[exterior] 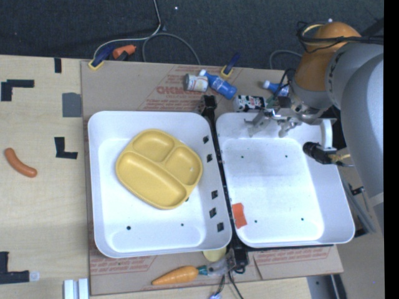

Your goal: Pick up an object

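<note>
At the centre-left of the frame you see a yellow divided plate (pixel 159 168) lying in the left bin (pixel 106 229). Right bin (pixel 324 229) beside it carries a small orange piece (pixel 239 215) at its lower left edge. End effector (pixel 272 123) sits over the upper rim of this right bin; whether it is open or closed you cannot tell, and nothing is seen in it.
</note>
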